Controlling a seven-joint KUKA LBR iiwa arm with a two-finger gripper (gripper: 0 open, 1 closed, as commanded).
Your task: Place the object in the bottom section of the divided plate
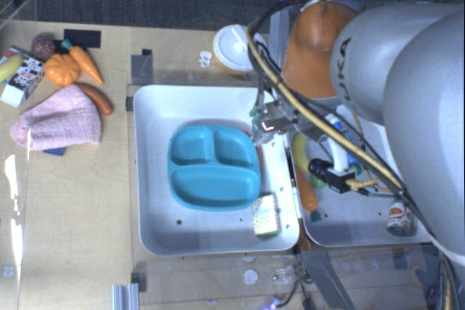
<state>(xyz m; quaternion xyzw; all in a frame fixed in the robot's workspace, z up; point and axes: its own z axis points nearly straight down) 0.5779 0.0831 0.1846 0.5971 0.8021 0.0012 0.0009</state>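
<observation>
Right now the arm leans in over the divider between the two bins, and its pincer hangs just above the right rim of the left bin; from where I stand the cables and wrist housing crowd it so much that I cannot tell how the pincer is set or whether anything sits in it. Which object is meant is not obvious to me: a small yellow-green sponge-like block lies in the left bin's lower right corner, just beside the blue divided plate, while a long yellow and orange piece, perhaps toy vegetables, lies in the right bin close to the divider. I judge the job to be at the picking stage, since the plate's wide bottom section looks bare. The next move calls for a sure grip, then a short carry leftward and a low release over that bottom section. Room is tight: the plate's right edge sits near the bin wall, the block is tucked into a corner, and the arm's bulk covers much of the right bin, so a descent there must avoid both rims.
</observation>
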